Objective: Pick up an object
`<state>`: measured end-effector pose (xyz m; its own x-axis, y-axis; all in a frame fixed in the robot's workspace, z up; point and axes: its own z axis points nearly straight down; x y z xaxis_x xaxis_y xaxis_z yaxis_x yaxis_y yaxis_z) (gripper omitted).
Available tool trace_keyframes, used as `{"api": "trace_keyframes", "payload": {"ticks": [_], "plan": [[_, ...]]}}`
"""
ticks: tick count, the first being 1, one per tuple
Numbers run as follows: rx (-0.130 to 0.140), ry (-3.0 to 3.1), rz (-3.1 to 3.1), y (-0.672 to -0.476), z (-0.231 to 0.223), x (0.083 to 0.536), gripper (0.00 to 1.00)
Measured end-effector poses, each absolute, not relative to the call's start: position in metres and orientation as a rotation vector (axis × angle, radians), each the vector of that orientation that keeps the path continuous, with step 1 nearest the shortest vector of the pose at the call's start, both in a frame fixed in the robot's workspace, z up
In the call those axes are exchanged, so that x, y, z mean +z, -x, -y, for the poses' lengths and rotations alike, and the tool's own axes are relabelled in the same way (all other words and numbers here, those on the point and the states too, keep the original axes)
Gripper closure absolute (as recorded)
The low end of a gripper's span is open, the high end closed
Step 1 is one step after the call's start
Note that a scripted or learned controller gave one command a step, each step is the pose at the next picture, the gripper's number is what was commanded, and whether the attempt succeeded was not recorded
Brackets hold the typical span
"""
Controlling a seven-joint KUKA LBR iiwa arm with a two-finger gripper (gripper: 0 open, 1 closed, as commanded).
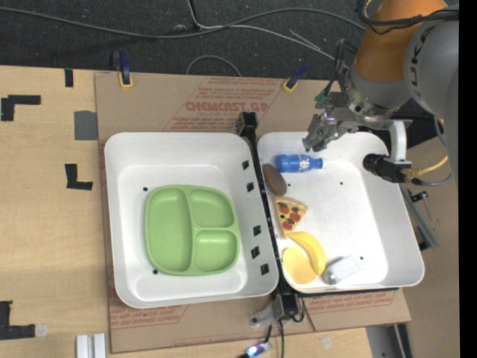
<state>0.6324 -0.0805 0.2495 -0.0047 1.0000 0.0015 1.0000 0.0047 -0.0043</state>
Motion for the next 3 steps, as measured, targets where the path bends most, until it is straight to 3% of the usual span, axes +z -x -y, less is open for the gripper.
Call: {"api": "trace_keyframes", "payload": {"ticks": [2, 3], "plan": [[0.006, 2.211, 2.224, -0.587, -0.022, 0.230, 1.00], [0.006, 2.209, 2.226, -0.580, -0.083, 0.218, 1.00]]}}
